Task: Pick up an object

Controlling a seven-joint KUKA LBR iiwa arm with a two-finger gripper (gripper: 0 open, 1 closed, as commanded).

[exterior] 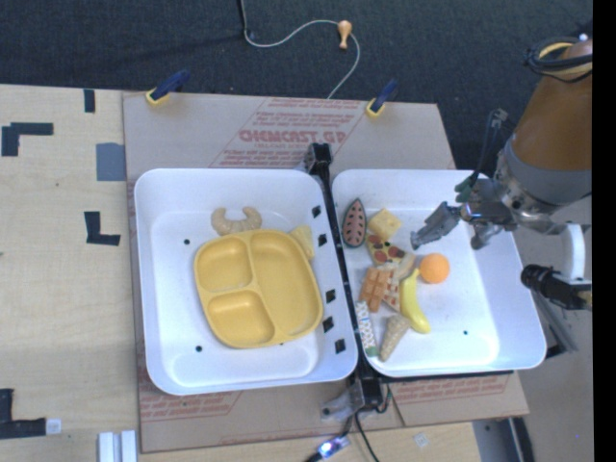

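Toy food is what I am after, and it lies heaped in the right bin (500,325), most of it just below and to the left of my gripper (452,221). My two fingers look spread apart with nothing between them; one dark finger (435,223) reaches out leftward over the pile, the other points down toward the bin floor.

Nearest to me is the orange ball (435,269), just beneath my fingertips. I judge it light and hard, smooth enough to squirt out of a pinch unless I close across its widest part, and it could roll if I nudge it first. The banana (415,308) sits touching it on the far lower side; it is curved and stiff, best taken across its middle. The yellow cheese wedge (384,224) to my left has flat faces that should hold well. The watermelon slice (354,222) lies further left, close to the bin wall, which leaves little room for a finger.

Everything here looks like light plastic, not fragile, but crowded: closing on one piece may push its neighbours.

Well to my left, the other bin (154,287) holds a yellow divided plate (258,289).
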